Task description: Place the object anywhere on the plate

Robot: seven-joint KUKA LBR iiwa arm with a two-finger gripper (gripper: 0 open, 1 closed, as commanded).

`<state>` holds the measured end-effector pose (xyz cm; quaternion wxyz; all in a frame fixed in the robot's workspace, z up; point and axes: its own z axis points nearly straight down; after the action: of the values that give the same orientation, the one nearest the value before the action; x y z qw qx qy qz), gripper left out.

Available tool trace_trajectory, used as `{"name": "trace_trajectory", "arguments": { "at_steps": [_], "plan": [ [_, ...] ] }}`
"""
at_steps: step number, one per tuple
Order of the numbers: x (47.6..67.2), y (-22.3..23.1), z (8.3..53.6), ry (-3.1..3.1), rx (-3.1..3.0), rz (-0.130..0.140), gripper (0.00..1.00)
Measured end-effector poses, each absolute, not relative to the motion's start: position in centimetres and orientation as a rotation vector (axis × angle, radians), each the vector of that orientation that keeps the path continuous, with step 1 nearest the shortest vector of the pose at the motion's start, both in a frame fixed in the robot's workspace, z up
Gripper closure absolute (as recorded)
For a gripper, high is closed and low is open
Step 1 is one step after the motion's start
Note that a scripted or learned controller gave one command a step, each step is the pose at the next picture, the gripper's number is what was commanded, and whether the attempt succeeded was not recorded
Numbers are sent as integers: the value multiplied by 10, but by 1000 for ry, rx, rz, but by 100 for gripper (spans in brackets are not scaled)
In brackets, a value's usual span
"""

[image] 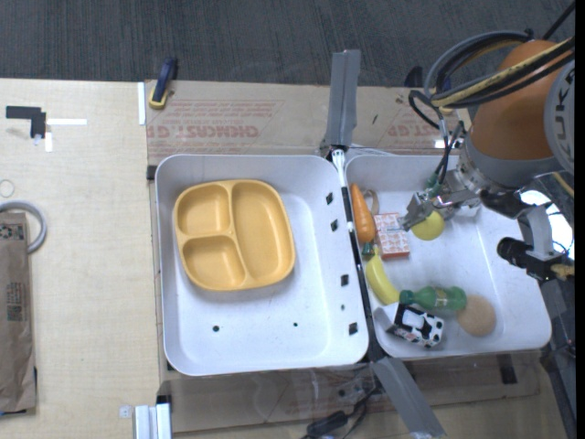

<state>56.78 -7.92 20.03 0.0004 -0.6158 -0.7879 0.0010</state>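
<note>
The yellow plate (236, 235) lies in the left bin (183, 337), while in the right bin (512, 337), near its back edge, the gripper (428, 210) has closed its fingers on a yellow lemon (430, 226).

The pale wooden surface (82, 245) bears two shallow white plastic bins, left (265, 346) and right (512, 245), touching side by side on a brown cardboard sheet (238, 117).

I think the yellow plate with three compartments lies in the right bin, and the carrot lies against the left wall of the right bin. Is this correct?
Not quite. The camera view shows the yellow plate in the left bin, not the right one. The rest holds: it has three compartments, and the carrot lies against the left wall of the right bin.
</note>
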Motion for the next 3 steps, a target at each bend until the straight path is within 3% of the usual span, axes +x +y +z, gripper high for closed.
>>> {"name": "trace_trajectory", "arguments": {
  "at_steps": [1,2,3],
  "plan": [
    [561,30,191,-2492,-1910,5,100],
    [609,10,291,-2622,-1734,2,100],
    [609,10,291,-2622,-1732,4,0]
  ]
}}
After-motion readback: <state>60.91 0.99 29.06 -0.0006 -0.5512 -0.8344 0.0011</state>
